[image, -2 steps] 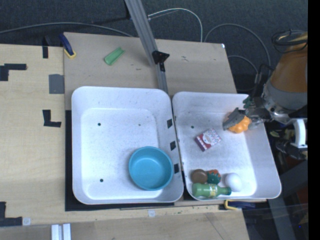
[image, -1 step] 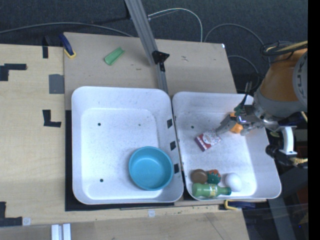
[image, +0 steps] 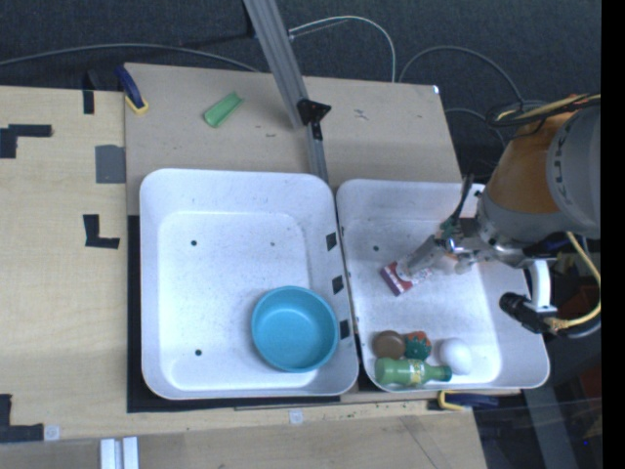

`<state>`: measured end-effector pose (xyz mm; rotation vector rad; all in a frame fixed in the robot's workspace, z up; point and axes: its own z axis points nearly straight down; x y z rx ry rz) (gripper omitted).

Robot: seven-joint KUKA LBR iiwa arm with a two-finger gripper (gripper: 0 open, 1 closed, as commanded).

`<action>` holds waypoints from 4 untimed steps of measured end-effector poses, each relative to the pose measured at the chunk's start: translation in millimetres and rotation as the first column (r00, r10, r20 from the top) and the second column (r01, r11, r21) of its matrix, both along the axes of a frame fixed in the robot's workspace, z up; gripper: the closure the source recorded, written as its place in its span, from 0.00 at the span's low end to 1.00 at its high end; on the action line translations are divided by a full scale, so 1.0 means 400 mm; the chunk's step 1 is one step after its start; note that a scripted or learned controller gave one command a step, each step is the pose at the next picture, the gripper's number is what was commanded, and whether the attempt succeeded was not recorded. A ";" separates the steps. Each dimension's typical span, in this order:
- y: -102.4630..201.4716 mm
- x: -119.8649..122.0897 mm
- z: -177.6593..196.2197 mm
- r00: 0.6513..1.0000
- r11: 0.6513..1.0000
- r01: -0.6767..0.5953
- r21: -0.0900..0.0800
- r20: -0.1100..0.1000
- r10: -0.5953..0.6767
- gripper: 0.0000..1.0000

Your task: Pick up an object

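Note:
My gripper [image: 410, 269] reaches in from the right and sits low over the middle of the right bin [image: 508, 355]. Its tip is right against a small red and white object [image: 395, 280] that lies on the bin floor, just left of the tip. Whether the object is between the jaws is too small to make out. Along the front wall of the same bin lie a brown lump [image: 388, 344], an orange and teal item [image: 419, 344], a white egg-like ball [image: 455, 356] and a green bottle [image: 410, 372] on its side.
A blue bowl [image: 294, 327] stands in the front right corner of the left bin [image: 186, 193]. On the bench behind the bins lie a green block [image: 222, 109] and a blue and yellow clip [image: 131, 88]. A grey metal pole [image: 277, 47] slants down to the bins' divide.

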<state>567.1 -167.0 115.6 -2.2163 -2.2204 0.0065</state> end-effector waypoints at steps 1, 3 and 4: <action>0.001 0.002 0.032 1.000 1.000 -0.001 0.000 0.003 0.001 1.00; 0.002 0.047 0.293 1.000 1.000 0.000 -0.002 0.011 0.000 1.00; 0.003 0.050 0.397 1.000 1.000 0.000 -0.001 0.010 0.000 1.00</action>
